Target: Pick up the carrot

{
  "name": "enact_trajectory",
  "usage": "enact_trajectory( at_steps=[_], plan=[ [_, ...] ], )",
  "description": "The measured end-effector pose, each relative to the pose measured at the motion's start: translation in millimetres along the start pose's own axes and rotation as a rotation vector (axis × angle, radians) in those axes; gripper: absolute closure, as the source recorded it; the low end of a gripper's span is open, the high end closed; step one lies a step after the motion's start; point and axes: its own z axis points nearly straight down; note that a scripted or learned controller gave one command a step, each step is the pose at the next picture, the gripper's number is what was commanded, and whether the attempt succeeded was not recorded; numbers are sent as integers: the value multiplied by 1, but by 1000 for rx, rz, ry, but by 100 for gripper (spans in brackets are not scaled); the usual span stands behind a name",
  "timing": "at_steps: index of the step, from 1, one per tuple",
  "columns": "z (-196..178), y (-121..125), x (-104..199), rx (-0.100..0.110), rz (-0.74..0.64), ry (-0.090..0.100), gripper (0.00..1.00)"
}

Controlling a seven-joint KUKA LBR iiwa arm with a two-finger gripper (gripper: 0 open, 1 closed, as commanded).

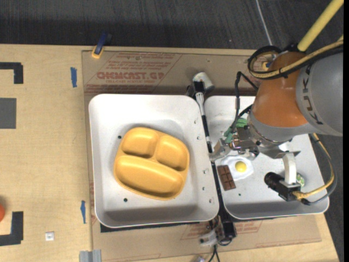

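Reaches in from the right over the right bin [313,203], grey arm [322,100] and orange band hanging low, with the gripper [235,145] set near that bin's left wall, just above a fried-egg toy [240,167] and a brown chocolate bar [226,177] lying side by side. Cannot tell whether the gripper is spread or pressed together, nor where the carrot lies, likely hidden under the wrist. Holds, in the left bin [103,146], a yellow divided plate [151,161], well apart from the gripper.

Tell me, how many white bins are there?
2. The left shallow white plastic bin holds a yellow divided plate; the right shallow white plastic bin sits beside it, partly under the grey arm.
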Motion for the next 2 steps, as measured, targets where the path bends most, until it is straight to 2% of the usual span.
enact_trajectory(
  at_steps=[1,2],
  plan=[
    [55,26,94,-6,301,-6,0],
    [59,25,93,-1,156,-5,0]
  ],
)
